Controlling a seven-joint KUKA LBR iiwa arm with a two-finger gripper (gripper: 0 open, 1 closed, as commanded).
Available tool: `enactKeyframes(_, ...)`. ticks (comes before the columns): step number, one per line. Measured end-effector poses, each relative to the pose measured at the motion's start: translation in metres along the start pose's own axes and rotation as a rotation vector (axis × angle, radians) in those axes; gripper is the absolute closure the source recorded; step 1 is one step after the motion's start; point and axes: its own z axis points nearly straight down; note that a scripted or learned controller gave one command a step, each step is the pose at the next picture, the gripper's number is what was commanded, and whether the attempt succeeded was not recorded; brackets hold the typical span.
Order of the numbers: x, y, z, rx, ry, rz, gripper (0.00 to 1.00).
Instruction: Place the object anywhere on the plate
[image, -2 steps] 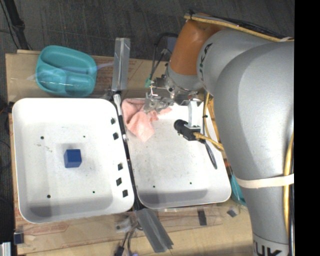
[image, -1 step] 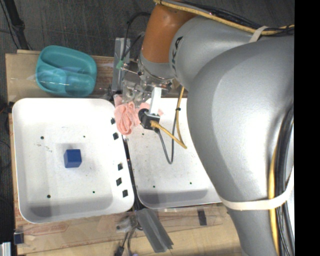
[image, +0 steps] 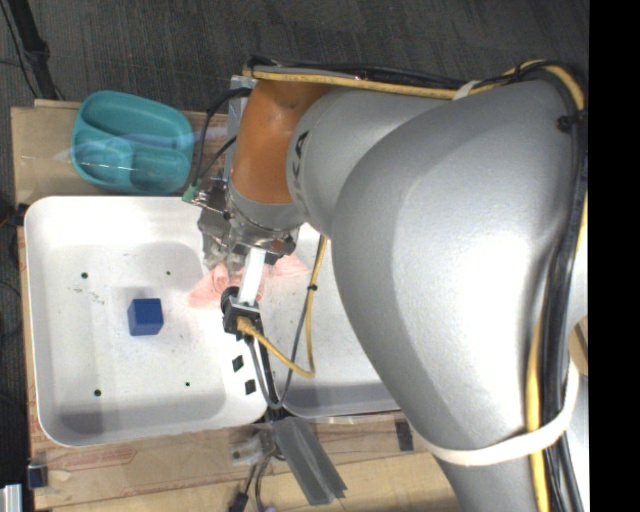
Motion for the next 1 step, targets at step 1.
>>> enactKeyframes(1, 0.0315, -0.0377, -0.0041, 0.001, -0.002, 0.052, 1.0)
